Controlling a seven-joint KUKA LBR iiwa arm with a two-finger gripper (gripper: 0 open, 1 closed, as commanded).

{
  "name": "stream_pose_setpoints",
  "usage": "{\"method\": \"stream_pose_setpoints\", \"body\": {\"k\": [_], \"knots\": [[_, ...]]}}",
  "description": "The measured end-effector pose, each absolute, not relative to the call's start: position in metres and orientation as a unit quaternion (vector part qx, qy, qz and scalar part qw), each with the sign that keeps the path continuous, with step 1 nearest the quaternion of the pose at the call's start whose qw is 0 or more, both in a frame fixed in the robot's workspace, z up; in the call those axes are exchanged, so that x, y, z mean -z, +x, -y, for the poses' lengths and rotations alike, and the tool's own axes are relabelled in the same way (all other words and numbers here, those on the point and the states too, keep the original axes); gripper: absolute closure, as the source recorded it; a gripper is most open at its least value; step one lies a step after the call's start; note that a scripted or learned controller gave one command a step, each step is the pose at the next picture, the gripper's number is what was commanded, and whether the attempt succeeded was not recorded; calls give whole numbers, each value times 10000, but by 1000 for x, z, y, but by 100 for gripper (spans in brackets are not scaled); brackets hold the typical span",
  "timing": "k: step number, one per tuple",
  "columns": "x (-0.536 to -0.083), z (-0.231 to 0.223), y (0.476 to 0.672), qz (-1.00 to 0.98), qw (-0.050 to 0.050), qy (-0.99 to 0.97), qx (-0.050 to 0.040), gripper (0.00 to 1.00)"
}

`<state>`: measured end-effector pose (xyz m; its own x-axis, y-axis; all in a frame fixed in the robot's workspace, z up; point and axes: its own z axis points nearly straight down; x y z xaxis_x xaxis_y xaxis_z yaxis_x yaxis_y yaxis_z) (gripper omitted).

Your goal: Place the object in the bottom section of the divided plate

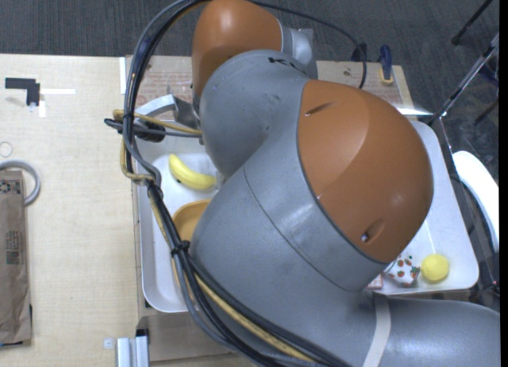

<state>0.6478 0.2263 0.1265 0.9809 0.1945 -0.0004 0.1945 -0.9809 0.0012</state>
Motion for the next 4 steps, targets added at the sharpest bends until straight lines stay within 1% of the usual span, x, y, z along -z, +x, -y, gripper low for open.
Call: {"method": "stream_pose_setpoints", "body": {"k": [1,2,3,4], "knots": [[-151,-226,652,-974,5,9952,5,0],[-160,-222,653,-943,11,9955,10,100],[-169,-218,654,-914,15,9958,18,100],[-93,-228,652,-1011,10,9949,-3,100]]}}
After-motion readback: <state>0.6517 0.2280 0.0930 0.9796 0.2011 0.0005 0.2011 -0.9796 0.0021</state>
